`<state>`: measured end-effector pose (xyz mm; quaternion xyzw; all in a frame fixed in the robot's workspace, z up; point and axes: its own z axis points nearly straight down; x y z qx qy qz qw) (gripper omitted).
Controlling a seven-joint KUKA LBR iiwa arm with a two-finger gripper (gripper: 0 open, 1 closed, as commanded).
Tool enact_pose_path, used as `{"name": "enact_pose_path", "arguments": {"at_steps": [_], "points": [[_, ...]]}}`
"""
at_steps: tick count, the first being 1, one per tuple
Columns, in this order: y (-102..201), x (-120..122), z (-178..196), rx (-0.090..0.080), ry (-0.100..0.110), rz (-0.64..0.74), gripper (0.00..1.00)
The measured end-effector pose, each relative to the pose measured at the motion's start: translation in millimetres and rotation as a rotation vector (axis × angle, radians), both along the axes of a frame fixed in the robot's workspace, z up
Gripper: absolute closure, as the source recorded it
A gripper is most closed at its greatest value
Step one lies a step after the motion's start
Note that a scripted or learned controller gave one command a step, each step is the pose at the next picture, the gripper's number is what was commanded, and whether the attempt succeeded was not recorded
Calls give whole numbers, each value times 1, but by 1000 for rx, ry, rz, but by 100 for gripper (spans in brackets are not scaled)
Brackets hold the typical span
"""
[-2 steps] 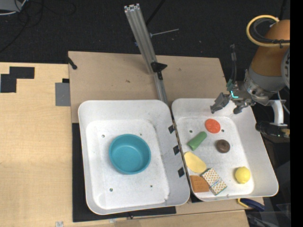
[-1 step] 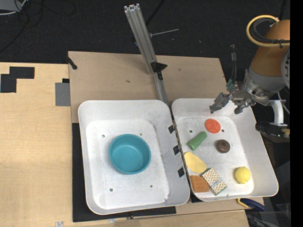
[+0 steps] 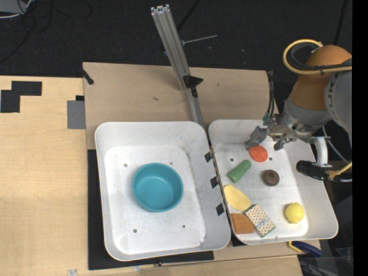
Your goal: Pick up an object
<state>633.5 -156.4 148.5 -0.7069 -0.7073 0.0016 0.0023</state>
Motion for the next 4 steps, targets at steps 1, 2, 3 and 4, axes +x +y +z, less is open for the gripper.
{"name": "enact_pose_path", "arguments": {"at_steps": [1,2,3,4], "points": [[1,-1,-53,0,-1,0,0],[0,0,-40,-1,-6,0,100],[-3,5,22,-2,-10,-1,100],[-10,4,82,-2,-11,-1,100]]}}
